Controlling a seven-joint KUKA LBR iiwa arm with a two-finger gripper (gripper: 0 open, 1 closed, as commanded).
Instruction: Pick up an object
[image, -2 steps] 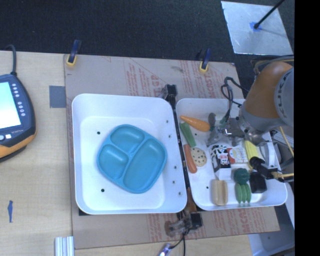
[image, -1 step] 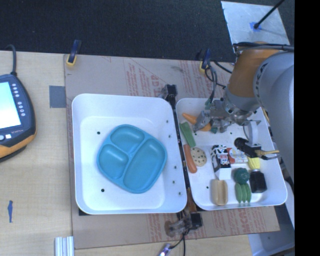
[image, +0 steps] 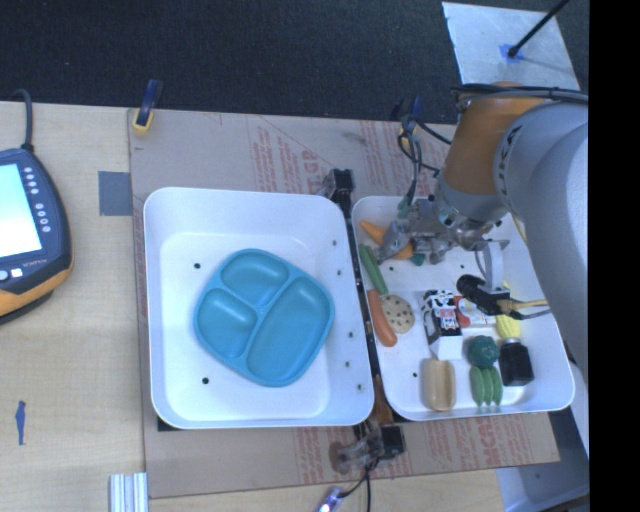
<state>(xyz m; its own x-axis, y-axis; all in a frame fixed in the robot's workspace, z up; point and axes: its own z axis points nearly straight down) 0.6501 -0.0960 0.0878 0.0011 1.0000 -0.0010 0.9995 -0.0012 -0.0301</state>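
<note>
While the gripper (image: 428, 243) hangs low over the far left corner of the right bin (image: 540, 400), jaws unreadable, it seems mid-reach for the carrot (image: 374, 232) beside it, needing a clean close.

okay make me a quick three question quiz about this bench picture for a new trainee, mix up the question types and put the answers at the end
1. True or false: the blue divided plate lies in the left bin.
2. Which item lies nearest the front edge of the right bin? A) cookie B) bread roll C) carrot
3. Fill in: the gripper is over the ____ end of the right bin.

Key: 1 true; 2 B; 3 far
</note>
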